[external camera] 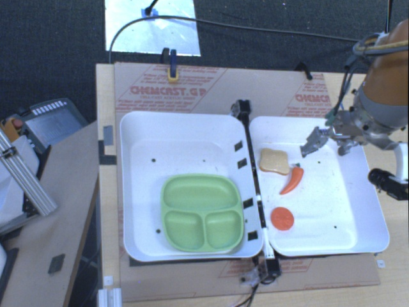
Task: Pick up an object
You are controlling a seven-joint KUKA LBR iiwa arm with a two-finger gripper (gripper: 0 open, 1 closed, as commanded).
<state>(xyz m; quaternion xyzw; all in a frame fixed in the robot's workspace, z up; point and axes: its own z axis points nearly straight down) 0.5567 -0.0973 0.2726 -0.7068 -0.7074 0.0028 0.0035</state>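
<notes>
The robot arm's two-finger pincer (331,141) hangs over the upper part of the right-hand bin (364,235), its grey fingers spread apart and holding nothing, one tip pointing left toward the bin's middle. Just below and left of that tip lies an orange chilli-shaped toy (292,180), set at a slant on the bin floor, its upper end near a tan slice of toy bread (275,162) that rests close to the divider between the bins. Further down the same bin sits a round orange-red disc (282,219), apart from the other two. In the left-hand bin (137,152), a pale green plate (202,211) with three compartments lies flat toward the near edge. The arm's orange band (388,75) shows at the frame's right, above the wrist.
</notes>
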